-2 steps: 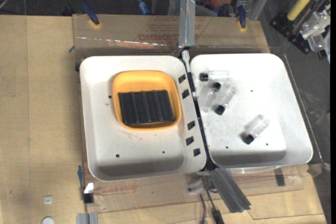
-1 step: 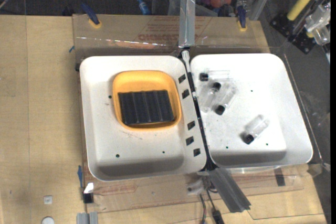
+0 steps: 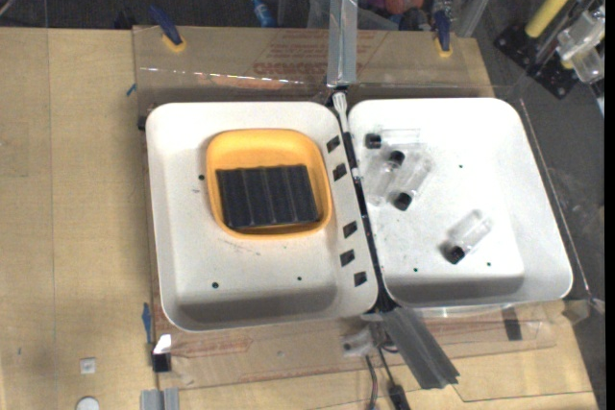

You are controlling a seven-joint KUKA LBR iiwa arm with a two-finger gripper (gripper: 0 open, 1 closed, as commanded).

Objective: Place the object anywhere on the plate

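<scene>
In the right bin [image 3: 500, 125], clear black-capped vials [image 3: 396, 170] — well apart from the yellow plate [image 3: 226, 149] leftward, across the divider [image 3: 357, 206]; tool's state impossible to tell.

Both bins [image 3: 183, 293] are plain white. The plate [image 3: 264, 145] is orange-yellow, and the ridged block [image 3: 266, 196] on it dark grey. The little bottles [image 3: 466, 235] are clear with black caps.
</scene>
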